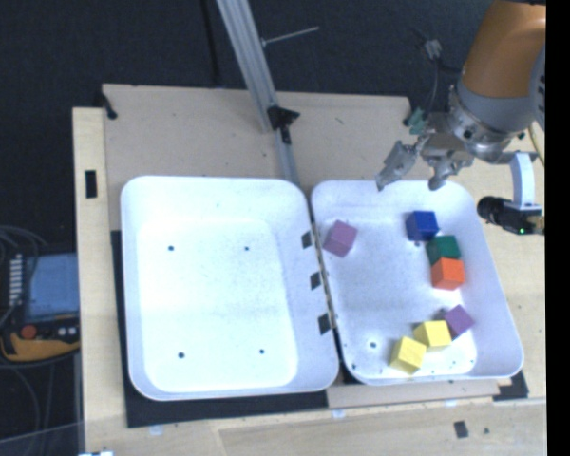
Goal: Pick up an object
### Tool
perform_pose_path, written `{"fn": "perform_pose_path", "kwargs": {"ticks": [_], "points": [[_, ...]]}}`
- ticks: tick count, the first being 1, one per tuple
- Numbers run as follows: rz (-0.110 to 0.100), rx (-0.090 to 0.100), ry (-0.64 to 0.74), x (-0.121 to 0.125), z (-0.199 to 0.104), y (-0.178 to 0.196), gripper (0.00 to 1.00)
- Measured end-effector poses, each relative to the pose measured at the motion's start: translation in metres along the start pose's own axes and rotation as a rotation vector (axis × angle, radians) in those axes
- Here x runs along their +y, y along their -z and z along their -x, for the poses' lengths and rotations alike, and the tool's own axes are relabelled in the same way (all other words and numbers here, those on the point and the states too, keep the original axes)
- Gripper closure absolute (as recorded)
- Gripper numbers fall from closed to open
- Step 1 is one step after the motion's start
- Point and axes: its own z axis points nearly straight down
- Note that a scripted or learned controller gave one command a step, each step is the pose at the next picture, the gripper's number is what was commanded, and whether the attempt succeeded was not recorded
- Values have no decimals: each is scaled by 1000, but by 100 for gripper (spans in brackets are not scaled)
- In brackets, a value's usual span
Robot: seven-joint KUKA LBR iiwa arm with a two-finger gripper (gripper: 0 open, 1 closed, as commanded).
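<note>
The gripper [415,174] hangs over the right bin's [361,350] far edge at about 12 o'clock, fingers spread apart with nothing between them. Inside that bin: pink block [340,238] at 10 o'clock, blue block [421,224], green block [444,247] and orange block [447,273] near 2 o'clock, purple block [459,319] and two yellow blocks [433,333] [408,353] toward 5 o'clock. The left bin [138,255] adjoins at 9 o'clock.

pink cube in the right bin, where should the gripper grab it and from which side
Take the pink cube from straight above, fingers closing on two opposite side faces. It sits alone near the right bin's left wall, turned slightly, so rotate the open gripper to match its faces.
</note>
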Motion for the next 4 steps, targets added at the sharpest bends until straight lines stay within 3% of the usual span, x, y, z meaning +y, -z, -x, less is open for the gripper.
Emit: {"fn": "perform_pose_path", "kwargs": {"ticks": [1,4], "points": [[0,0,0,0,0,0,0],[-4,0,-2,17,0,-150,0]]}}
